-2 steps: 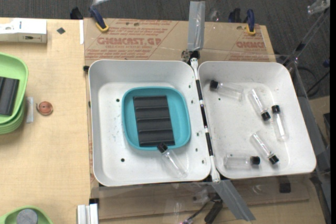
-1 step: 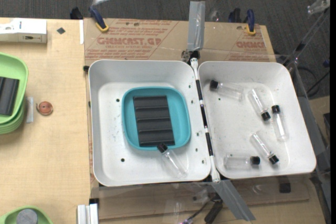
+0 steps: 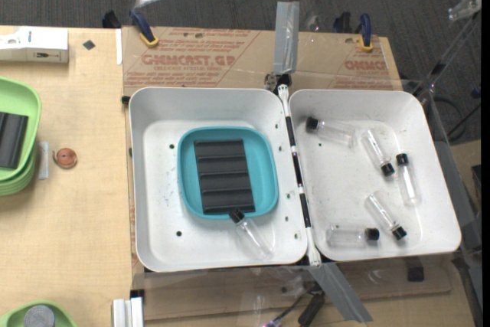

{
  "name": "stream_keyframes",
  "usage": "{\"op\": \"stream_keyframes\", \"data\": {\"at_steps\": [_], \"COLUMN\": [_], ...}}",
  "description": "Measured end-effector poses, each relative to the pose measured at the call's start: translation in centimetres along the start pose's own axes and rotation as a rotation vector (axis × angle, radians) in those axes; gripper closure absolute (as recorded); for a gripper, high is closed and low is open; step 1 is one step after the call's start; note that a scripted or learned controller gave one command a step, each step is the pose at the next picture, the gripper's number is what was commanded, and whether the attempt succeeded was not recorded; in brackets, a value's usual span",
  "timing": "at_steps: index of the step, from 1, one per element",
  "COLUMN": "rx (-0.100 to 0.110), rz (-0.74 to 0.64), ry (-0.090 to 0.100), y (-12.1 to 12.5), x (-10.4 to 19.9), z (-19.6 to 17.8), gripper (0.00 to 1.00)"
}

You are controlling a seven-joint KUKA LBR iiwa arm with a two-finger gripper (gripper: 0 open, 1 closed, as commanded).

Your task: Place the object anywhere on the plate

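A teal square plate [image 3: 264,165] lies in the left white bin [image 3: 149,165], with a black ribbed block [image 3: 223,176] resting on its middle. A clear vial with a black cap [image 3: 249,231] lies at the plate's near right corner, cap end touching or overlapping the rim and its body on the bin floor. In the right white bin [image 3: 429,165] lie several more clear black-capped vials, such as one near the back left [image 3: 329,131] and one at the front [image 3: 352,237].
Cardboard [image 3: 199,57] clamped behind the bins. On the wooden bench at left stand a green tray [image 3: 19,165], a small copper disc [image 3: 66,158] and a white box [image 3: 34,45]. A metal divider [image 3: 295,165] separates the bins.
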State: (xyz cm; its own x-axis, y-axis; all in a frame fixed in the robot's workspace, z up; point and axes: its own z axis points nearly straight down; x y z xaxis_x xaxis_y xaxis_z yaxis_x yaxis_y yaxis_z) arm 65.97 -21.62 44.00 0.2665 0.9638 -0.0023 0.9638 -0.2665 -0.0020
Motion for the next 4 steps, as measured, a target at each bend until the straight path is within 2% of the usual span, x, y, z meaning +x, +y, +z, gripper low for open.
{"op": "stream_keyframes", "data": {"at_steps": [4], "rx": [0.0], "rz": [0.0], "ry": [0.0], "y": [0.0], "x": [0.0], "z": [0.0], "gripper": [0.0]}}
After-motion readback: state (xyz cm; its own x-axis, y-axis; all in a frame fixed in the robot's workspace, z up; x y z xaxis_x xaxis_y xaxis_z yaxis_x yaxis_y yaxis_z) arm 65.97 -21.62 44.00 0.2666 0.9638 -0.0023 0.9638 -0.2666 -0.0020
